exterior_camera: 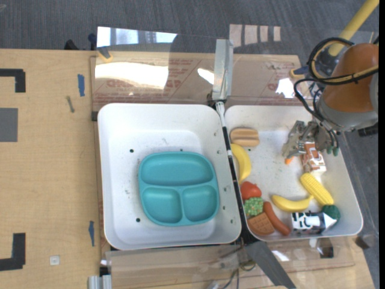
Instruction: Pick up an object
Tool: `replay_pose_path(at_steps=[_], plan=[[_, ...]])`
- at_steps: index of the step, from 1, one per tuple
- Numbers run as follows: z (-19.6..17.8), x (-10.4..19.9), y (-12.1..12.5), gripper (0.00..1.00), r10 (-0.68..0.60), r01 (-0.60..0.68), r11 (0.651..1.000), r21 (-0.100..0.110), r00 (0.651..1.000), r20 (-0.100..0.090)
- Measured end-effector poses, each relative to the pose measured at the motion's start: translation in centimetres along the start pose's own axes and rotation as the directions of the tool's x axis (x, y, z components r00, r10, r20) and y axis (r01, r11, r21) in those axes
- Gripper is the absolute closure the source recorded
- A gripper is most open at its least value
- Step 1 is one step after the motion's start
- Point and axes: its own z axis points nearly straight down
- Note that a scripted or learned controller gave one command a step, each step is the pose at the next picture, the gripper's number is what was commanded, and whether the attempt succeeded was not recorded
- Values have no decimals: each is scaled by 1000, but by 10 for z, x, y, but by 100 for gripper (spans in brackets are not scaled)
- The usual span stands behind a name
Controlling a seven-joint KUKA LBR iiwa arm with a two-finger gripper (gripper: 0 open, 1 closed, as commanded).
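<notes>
Left bin (114,161): teal tray (178,187). Right bin (349,209), centre-right: bun (244,136), bananas (242,161), corn (316,188), carton (313,159). Gripper (299,143), upper right, just left of carton; whether it holds anything — cannot tell. Carton judged light, stiff; take it across flat sides. Its print is unreadable.

At the right edge of the frame, the arm (349,89) is a rounded grey body with a broad orange band above the wrist. Black cables loop across its left side, and a yellow tube runs toward the upper right corner. Below it, the gripper (307,138) is a cluster of grey metal parts.
</notes>
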Motion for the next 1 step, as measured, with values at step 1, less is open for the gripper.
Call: replay_pose_path(at_steps=[1], plan=[[15, -15, -9, 100, 136, -136, 991, -1, 991, -13]])
